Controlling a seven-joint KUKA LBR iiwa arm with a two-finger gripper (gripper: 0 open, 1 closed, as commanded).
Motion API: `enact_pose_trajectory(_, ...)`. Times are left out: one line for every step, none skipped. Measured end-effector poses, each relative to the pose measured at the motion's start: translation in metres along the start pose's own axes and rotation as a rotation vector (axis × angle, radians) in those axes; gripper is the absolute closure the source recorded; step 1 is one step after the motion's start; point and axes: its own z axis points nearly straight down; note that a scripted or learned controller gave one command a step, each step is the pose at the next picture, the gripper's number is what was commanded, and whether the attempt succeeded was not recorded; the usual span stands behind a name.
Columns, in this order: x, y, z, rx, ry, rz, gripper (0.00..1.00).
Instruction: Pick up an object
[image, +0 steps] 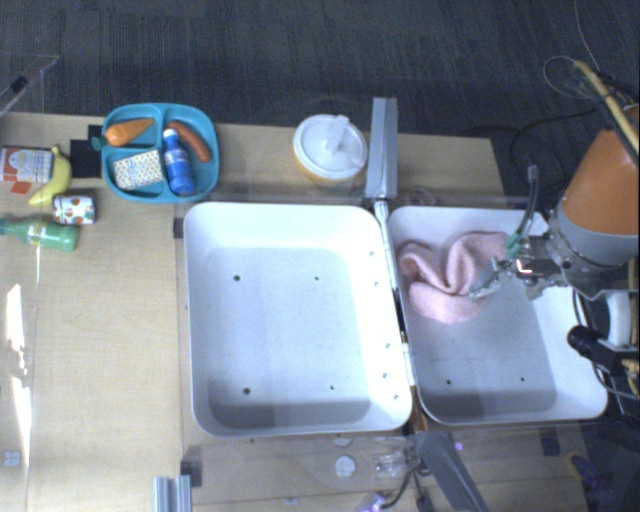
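The grey arm with its orange band (600, 185) is cut off at the frame's right edge. The tool (492, 280) is small and blurred; whether it is open or closed cannot be told. A soft, crumpled pink cloth (450, 285) lies in the right shallow white bin (500, 400), touching the tool and extending to its left.

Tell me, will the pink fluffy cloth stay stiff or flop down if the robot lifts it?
The pink fluffy cloth lies crumpled in soft folds in the right white bin, so it would probably droop and hang. It looks light, and unlikely to roll. The gripper sits at its edge.
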Motion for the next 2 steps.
enact_pose_trajectory(0.023,0.063,0.121,-0.012,-0.001,0.035,0.0)
enact_pose_trajectory(-0.037,0.09,0.126,-0.018,-0.005,-0.069,0.0)
